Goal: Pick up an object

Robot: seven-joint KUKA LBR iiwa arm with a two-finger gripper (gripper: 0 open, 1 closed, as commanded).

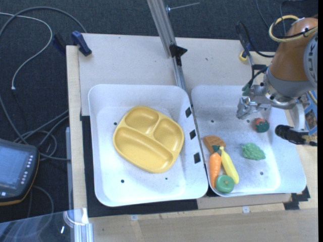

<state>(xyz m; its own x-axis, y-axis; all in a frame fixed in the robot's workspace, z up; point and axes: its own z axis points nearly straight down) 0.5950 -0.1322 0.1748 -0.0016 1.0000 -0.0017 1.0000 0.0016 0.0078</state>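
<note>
Table (131,54): pale wooden top carrying two shallow white bins side by side.

Left bin (101,185): well apart from the end effector, across the divider. Holds a yellow sectioned plate (148,138) lying flat.

Right bin (287,175): lies directly beneath the end effector.

Arm (295,54): grey with an orange band, reaching in above the right bin.

End effector (247,107): hangs over the bin's upper part; whether the fingers are wide or narrow cannot be told.

Carrot (215,168), banana (229,166), brown bread piece (213,142): clustered well below the end effector, near the bin's lower-left corner.

Green leafy vegetable (253,152): below the end effector, apart from it.

Green round piece (225,184): touching the carrot's lower end.

Small red-and-green toy (261,125): just beside the end effector, lower right.
</note>
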